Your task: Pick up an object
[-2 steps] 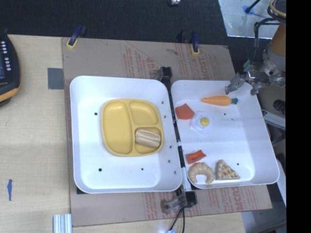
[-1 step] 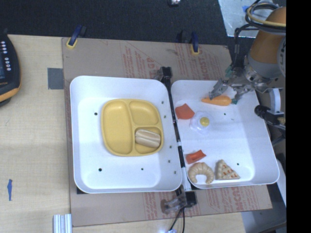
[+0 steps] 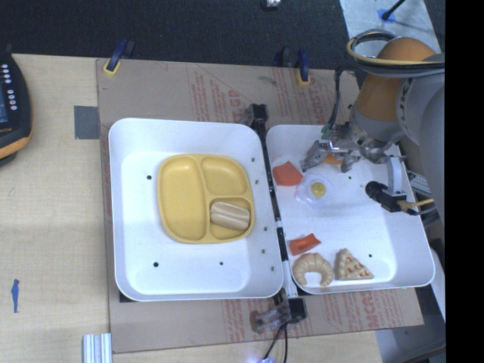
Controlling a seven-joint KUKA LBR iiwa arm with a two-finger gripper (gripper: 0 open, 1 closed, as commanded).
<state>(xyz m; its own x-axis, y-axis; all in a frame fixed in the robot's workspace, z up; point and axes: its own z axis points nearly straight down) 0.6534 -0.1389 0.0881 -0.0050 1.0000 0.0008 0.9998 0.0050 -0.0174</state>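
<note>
Croissant (image 3: 313, 269): near front edge of right bin (image 3: 404, 259), touching or just beside pizza slice (image 3: 352, 266); both lie free, likely candidates for the pick.
Red pieces: one (image 3: 304, 242) by bin's left wall, another (image 3: 286, 175) near back-left corner.
Egg (image 3: 318, 190): mid-bin, just in front of gripper, so probably the nearest target (a guess).
Gripper (image 3: 333, 157): low over back edge of right bin, nothing seen between fingers; apart or together, cannot tell.
Left bin (image 3: 136, 271): holds yellow divided plate (image 3: 178, 195) at centre, bread roll (image 3: 230, 215) in its front-right compartment.
Desk (image 3: 53, 240): bins side by side.
</note>
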